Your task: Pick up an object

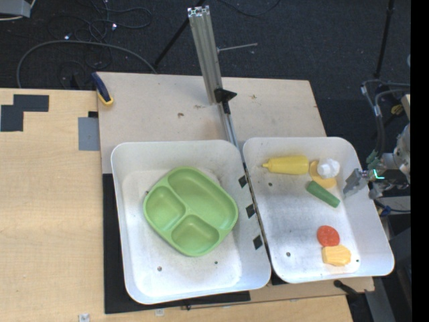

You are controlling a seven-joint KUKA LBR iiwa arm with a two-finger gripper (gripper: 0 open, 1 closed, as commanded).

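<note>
Gripper (356, 180): at 3 o'clock, over right bin's (295, 260) rim; grip state cannot be told, possibly nothing held | left bin (134, 274): green tray (190, 210) | right bin: yellow bottle (287, 165) 12 o'clock; green stick (323, 194); yellow block (336, 255) 5 o'clock; red disc (328, 235)

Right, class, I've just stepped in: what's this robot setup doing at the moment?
A robot arm is set to pick up an object from two white bins. Its gripper sits at the right edge of the right bin, holding nothing. That bin contains a yellow bottle, a green stick, a red disc and a yellow block. The left bin holds a green divided plate. Nothing has been picked up yet.
</note>
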